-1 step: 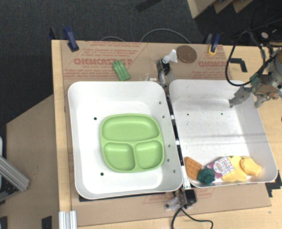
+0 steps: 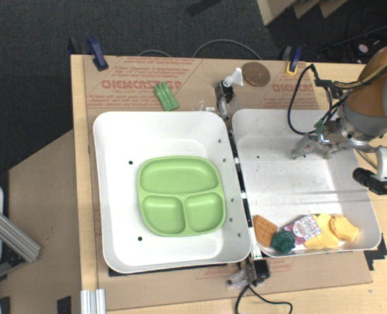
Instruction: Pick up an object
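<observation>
Several small items lie along the near edge of the right bin (image 2: 278,175): a tan waffle piece (image 2: 265,229), a dark green toy (image 2: 284,241), a pink and white packet (image 2: 306,227), a yellow piece (image 2: 322,239) and an orange-yellow bun shape (image 2: 344,228). My gripper (image 2: 316,150) hangs over the far right part of that bin, well behind those items. Its fingers are spread open and hold nothing. The grey arm with its orange band (image 2: 370,93) reaches in from the right.
The left bin (image 2: 115,149) holds a green divided plate (image 2: 180,195). Behind the bins on the bench lie a green object (image 2: 167,97), a brown disc (image 2: 255,74) and a small white fitting (image 2: 231,81). Black cables loop near the arm.
</observation>
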